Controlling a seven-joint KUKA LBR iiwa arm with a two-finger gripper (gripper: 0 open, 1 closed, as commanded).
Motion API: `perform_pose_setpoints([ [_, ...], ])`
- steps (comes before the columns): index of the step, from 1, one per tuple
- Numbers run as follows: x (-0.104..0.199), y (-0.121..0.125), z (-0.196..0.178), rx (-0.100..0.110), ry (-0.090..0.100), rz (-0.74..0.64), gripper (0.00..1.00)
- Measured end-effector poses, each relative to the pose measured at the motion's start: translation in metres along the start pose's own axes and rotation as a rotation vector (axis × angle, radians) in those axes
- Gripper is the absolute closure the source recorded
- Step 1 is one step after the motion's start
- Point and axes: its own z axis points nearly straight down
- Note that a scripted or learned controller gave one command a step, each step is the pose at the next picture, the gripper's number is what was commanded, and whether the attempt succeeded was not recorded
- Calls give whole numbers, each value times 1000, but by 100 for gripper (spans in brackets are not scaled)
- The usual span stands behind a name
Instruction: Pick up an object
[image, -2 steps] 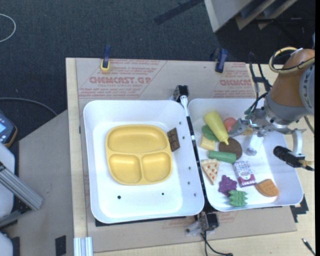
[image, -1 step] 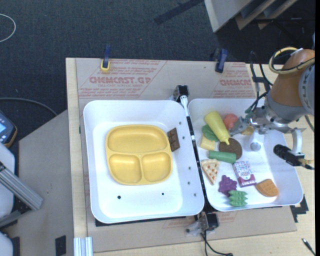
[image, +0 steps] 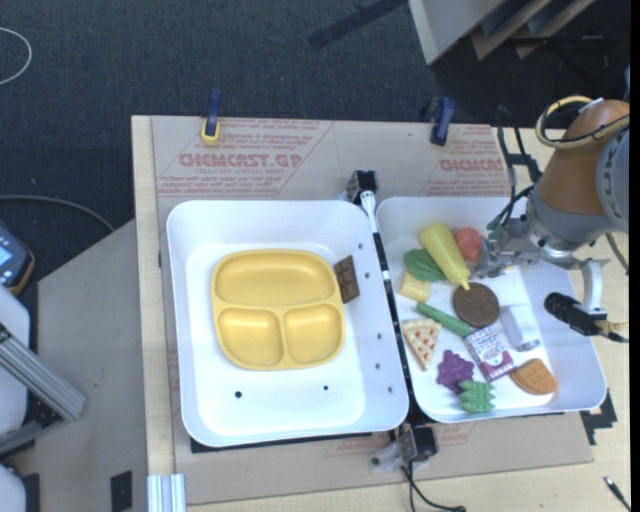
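Observation:
The right bin (image: 590, 385) holds a heap of toy foods. Among them are a yellow bottle (image: 444, 252), a red tomato (image: 467, 240), a green pepper (image: 421, 266) and a round brown cookie (image: 476, 303). My gripper (image: 493, 257) reaches down into the far part of this bin. It hangs just right of the tomato and the bottle, above the cookie. The wrist body hides its tip, and I see nothing held in it.
Nearer in the right bin lie a pizza slice (image: 422, 343), purple grapes (image: 454, 371), a pink packet (image: 488, 352), an orange bread piece (image: 534, 377) and a pale can (image: 517, 325). The left bin (image: 190, 300) bears a yellow divided plate (image: 277, 306) with a brown bar (image: 347, 279) at its edge.

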Motion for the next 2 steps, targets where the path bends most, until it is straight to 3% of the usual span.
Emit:
perform_pose_setpoints([
  [2,0,13,-103,-2,0,-1,100],
])
